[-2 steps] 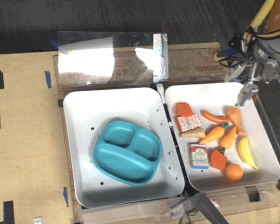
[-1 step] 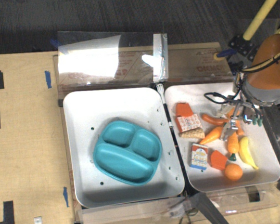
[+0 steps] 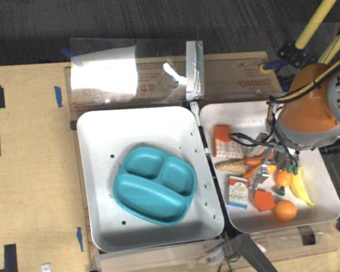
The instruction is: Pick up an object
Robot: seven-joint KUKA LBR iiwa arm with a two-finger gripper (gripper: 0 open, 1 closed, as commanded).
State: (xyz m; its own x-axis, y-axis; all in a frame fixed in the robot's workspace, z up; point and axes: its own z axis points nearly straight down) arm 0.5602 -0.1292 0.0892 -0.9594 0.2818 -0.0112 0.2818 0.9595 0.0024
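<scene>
The right bin (image 3: 244, 113) holds several toy foods: a red-orange packet (image 3: 222, 139), a tan bread stick (image 3: 231, 166), a small carton (image 3: 238, 192), a red block (image 3: 264, 201), an orange (image 3: 286, 211), a banana (image 3: 301, 188) and a small orange piece (image 3: 283, 177). My gripper (image 3: 267, 164) hangs low over the middle of this pile, between the bread stick and the banana, with black cables around it. The arm's orange band (image 3: 309, 103) sits above the bin's right side and hides part of it.
The left bin (image 3: 99, 132) carries a teal divided plate (image 3: 155, 184). A clear plastic sheet (image 3: 130, 77) and a taped strip (image 3: 194, 69) lie behind the bins. A yellow pole (image 3: 318, 12) slants at the top right.
</scene>
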